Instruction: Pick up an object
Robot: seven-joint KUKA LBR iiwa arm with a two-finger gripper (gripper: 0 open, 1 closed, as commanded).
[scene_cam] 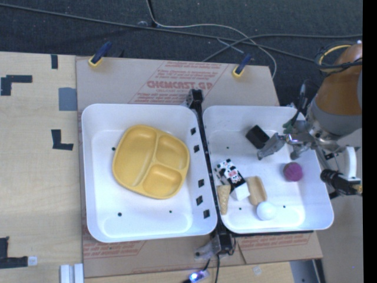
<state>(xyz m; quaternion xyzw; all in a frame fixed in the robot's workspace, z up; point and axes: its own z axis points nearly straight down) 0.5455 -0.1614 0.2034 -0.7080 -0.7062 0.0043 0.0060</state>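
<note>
gripper: the gripper [281, 146] sits over the right part of the right bin, its two fingers spread apart - one grey finger [268, 148] points toward the left, the other [296, 150] points down toward the purple ball. nothing is between them, so it is released.
arm: the grey arm [336, 105] with its orange band comes in from the right edge and ends just above the gripper.
purple ball: a small purple ball [293, 171] lies on the bin floor just below the right finger, near but apart from it.
black block: a small black block [257, 136] lies to the upper left of the left finger, close to its tip; touching or not, i cannot tell.
white ball: a white ball [265, 210] rests near the front wall of the right bin, well below the gripper.
tan piece: a tan, bread-like piece [256, 188] lies just above the white ball, almost touching it.
cow toy: a black-and-white spotted toy [230, 174] lies near the left wall of the right bin, just beside the tan piece.
cone piece: a small tan cone-like piece [224, 197] lies below the spotted toy, against the divider side.
right bin: the white right bin [312, 217] holds all these small things.
left bin: the white left bin [100, 158] stands beside it - the two walls meet in the middle.
yellow plate: a yellow divided plate [151, 161] lies in the middle of the left bin, well apart from the gripper.
</note>
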